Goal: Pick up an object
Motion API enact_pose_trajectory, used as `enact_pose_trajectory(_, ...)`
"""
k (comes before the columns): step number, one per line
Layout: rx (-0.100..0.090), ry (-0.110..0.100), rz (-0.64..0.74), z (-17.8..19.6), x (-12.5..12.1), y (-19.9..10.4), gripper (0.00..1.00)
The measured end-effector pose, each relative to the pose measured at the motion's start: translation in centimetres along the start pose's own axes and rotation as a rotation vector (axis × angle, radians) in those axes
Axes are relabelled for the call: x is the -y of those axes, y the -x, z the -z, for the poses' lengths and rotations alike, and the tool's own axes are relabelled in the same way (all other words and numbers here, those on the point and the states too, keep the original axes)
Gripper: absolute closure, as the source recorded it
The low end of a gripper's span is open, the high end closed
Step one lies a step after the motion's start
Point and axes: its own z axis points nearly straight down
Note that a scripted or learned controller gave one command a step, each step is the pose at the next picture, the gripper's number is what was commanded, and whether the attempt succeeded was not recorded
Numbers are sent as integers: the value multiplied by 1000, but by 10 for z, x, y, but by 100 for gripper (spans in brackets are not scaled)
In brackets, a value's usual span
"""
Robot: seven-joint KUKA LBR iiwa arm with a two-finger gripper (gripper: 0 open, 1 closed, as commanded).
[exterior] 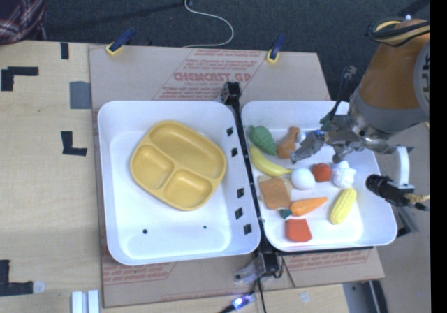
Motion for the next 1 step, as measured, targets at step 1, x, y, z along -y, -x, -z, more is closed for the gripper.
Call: enact_pose_trajectory(1, 2, 11, 3, 5, -2, 0, 0)
